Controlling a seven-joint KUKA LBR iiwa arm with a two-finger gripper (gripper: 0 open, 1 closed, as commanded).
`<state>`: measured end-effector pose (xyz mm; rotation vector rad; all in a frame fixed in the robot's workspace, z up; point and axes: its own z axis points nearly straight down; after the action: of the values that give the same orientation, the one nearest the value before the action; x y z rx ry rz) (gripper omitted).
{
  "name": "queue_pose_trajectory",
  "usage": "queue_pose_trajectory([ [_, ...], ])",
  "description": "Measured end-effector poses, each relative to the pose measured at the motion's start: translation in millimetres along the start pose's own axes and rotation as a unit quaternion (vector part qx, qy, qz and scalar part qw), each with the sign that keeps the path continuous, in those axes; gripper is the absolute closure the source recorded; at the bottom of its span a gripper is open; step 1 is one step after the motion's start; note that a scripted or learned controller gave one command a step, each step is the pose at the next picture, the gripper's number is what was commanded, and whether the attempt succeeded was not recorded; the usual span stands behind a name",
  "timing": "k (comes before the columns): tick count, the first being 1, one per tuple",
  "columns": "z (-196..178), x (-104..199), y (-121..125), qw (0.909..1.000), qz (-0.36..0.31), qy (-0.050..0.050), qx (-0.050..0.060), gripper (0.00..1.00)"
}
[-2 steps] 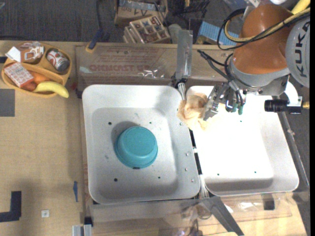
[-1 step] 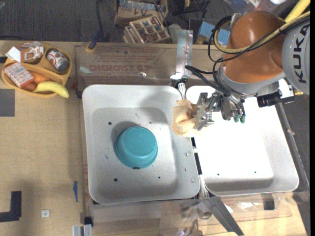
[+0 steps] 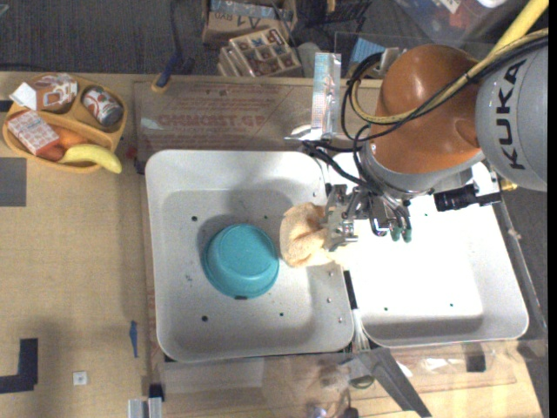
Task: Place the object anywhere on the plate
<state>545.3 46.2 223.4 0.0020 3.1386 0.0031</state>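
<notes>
Over the right edge of the left bin (image 3: 174, 198) the gripper (image 3: 335, 229) hangs, its fingers against a pale tan, lumpy object (image 3: 300, 236) that looks like a bread roll; whether they are closed on it I cannot tell. That object sits just right of the teal plate (image 3: 242, 260), which lies upside-down-looking on the bin floor, touching or nearly so. On the tabletop (image 3: 70, 277) at far left rests a yellow tray (image 3: 17, 138) with a banana (image 3: 91, 156).
</notes>
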Motion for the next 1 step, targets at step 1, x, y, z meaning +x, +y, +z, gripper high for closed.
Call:
queue_pose_trajectory([
  [1,-10.4,23.9,48.6,1.0,-0.001,0.001,0.0,1.0],
])
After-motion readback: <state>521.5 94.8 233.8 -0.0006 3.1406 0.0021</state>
